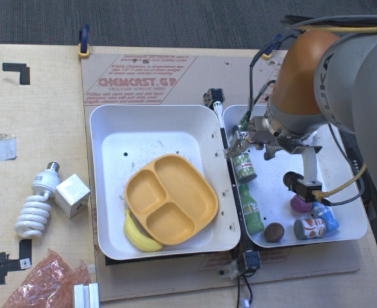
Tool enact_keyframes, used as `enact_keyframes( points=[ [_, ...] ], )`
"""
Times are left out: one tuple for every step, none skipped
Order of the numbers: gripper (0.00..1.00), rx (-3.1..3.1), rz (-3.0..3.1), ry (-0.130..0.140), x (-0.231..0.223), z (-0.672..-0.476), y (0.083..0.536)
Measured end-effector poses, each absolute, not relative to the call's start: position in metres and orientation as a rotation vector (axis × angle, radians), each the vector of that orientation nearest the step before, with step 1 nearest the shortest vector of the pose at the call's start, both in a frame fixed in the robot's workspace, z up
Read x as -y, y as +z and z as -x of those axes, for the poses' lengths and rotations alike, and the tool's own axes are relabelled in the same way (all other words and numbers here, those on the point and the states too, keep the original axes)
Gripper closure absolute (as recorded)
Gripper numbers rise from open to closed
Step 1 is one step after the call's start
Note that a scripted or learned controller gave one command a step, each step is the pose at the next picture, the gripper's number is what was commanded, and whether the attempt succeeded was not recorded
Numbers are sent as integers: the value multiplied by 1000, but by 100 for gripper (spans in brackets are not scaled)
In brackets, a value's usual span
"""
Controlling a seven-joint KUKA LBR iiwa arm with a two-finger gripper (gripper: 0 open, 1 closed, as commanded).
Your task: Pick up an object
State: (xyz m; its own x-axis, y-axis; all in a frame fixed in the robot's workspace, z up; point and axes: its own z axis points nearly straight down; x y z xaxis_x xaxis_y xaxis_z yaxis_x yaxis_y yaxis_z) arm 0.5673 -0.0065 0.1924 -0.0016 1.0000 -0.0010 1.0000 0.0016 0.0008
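Inside left bin: orange tray, banana.

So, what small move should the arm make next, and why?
Probably a short, slow descent onto the green-labelled bottle. The gripper sits right at the bottle's upper end, by the left wall of the right bin, so this is the nearest object. I cannot tell whether the bottle is gripped already.
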Motion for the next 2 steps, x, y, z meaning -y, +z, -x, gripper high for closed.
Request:
enact_keyframes(
  points=[
    [0, -2220, -2223, -2, -4, -503, 192],
    [100, -2219, -2222, -1, -3, -504, 202]
  ],
)
